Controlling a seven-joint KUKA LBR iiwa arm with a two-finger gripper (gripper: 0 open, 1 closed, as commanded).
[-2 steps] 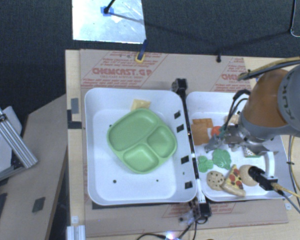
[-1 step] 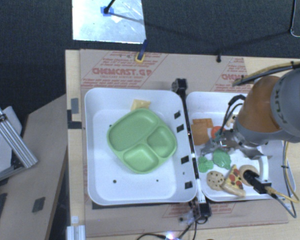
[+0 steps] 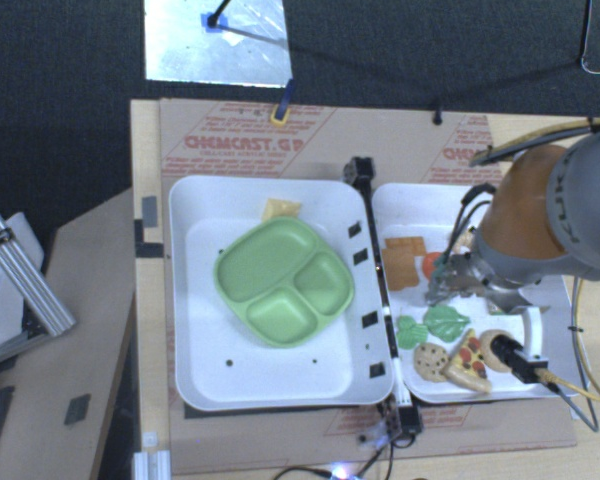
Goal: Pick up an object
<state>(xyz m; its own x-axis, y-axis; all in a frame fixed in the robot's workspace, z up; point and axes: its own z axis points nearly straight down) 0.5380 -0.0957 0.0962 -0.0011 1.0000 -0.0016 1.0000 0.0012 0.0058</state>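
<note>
Gripper [image 3: 442, 286] above leaf-shaped green piece [image 3: 446, 321]

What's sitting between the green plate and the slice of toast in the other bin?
In the camera view, only the two bins' white walls with black clips lie between the green plate and the toast.

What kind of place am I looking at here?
Probably a robotics lab test bench rather than a kitchen: a robot arm reaches over two white bins, one holding a green divided plate, the other toy food such as a pizza slice.
</note>
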